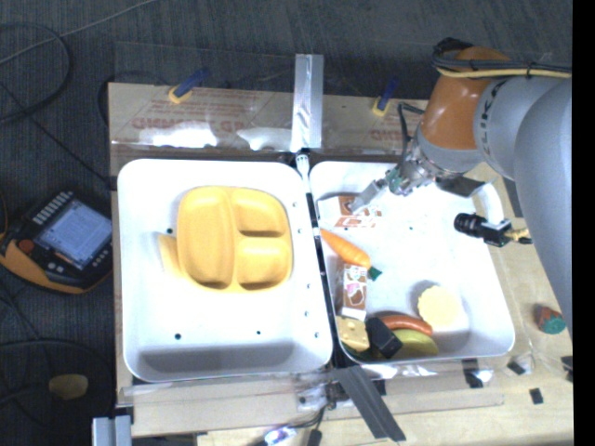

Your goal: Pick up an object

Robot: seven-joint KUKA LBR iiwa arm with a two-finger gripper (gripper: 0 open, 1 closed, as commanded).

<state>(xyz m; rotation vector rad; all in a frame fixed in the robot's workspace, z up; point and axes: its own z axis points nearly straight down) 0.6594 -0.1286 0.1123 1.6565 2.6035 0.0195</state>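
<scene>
Right bin [483,277], near edge: a heap of toy food in the near-left corner — red piece over green [407,334], something dark beside it. Round cream disc [441,307] just right of the heap.

Further up the left wall: small printed box [354,286], upright-long. Then the carrot [344,247], likeliest pick. Long axis runs diagonally, thin orange tip toward the far-left, green stub toward the near-right. It lies just beside the box and the bin divider. Looks like hard, light, smooth plastic; may skid or roll. Best taken across the thick middle, fingers square to the axis.

Far: a flat card [358,214], and the gripper [383,190] low above it. Fingers open or closed — cannot tell.

Left bin [139,277]: yellow tray [232,235], well apart.
</scene>
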